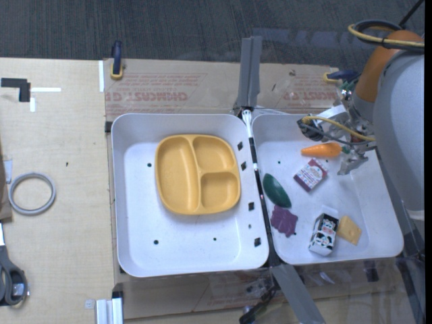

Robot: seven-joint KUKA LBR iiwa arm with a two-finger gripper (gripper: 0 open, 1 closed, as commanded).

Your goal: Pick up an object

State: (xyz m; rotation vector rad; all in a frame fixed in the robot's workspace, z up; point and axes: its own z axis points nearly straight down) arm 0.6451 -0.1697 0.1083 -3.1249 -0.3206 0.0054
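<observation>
The right bin (378, 245) holds several small objects. An orange carrot (322, 150) lies at its back, and a red-and-white carton (310, 175) lies just in front of it. Nearer the left wall are a green item (277, 190) and a purple piece (284, 221). A black-and-white cow-print carton (325, 234) and a yellow cheese wedge (349, 229) lie near the front. My gripper (343, 147) hangs low over the bin's back right, right beside the carrot's right end. Whether it touches the carrot I cannot tell.
A yellow divided plate (198, 174) sits in the left bin (135, 248). On the wooden bench to the left lie a grey tape ring (30, 193) and scissors (10, 285). The bulky grey arm (405, 127) covers the right bin's right edge.
</observation>
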